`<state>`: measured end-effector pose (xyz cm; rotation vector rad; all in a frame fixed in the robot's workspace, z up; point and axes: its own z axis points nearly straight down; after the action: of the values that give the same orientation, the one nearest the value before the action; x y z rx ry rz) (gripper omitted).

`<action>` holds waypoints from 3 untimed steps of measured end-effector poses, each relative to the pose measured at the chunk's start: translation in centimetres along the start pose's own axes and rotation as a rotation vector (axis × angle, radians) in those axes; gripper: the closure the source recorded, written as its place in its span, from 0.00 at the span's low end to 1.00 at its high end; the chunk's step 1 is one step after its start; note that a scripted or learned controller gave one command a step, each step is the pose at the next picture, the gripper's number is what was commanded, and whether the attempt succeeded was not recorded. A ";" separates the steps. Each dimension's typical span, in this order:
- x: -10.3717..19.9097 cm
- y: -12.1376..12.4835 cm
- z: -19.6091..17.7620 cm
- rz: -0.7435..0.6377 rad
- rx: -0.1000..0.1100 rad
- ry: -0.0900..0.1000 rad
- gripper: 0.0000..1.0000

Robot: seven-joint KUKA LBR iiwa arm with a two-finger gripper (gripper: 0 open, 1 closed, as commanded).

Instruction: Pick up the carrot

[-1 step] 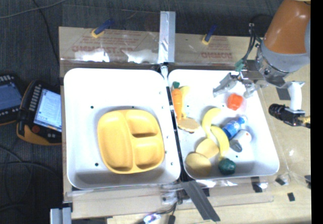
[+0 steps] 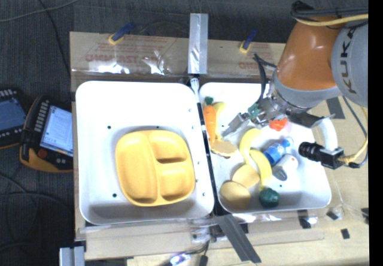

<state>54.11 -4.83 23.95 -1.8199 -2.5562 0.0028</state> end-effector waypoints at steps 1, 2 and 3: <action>0.5 4.0 5.8 -0.295 0.000 0.000 0.00; -2.9 12.5 5.7 -0.454 -0.001 -0.002 0.00; -2.9 12.6 5.7 -0.454 -0.002 -0.003 0.00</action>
<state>66.90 -3.46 18.24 -1.1990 -2.9031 0.0016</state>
